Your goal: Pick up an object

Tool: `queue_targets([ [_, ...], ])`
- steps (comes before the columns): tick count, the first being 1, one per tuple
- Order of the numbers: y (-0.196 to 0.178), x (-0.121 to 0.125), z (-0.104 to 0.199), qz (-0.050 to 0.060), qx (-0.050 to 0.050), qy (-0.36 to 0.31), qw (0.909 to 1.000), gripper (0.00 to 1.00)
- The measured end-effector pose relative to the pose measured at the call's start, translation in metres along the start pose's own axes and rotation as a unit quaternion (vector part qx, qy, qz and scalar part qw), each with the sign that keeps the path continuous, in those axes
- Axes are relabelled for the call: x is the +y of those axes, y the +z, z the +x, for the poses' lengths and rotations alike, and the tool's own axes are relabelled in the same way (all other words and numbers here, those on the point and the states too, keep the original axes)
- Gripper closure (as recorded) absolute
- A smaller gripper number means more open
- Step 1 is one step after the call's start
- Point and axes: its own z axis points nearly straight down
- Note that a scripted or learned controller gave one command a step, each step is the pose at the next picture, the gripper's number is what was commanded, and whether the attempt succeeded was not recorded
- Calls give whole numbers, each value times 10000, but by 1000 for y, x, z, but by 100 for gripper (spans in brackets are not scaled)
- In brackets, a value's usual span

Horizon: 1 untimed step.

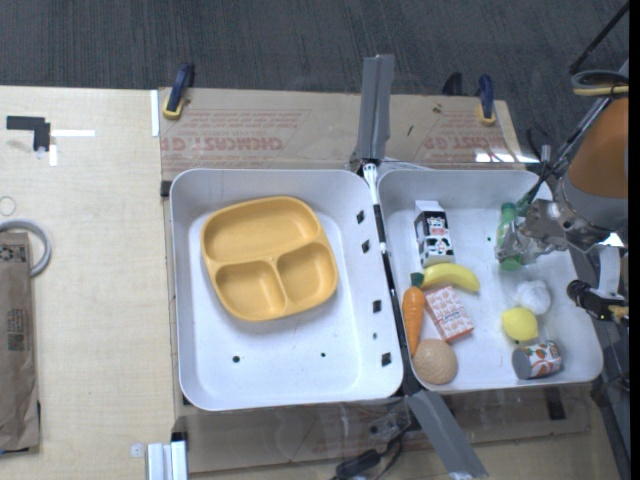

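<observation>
Pincer low over right bin, near green item; opening impossible to tell. Banana, lemon, carrot loose nearby. Best centred over one item, clear of neighbours, before closing.

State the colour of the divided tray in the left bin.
Yellow-orange tray, seen in the camera view.
</observation>
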Motion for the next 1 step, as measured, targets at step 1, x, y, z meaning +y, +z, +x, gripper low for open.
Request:
queue_targets([
  [1,-106,35,72,-21,-35,727,9973,100],
])
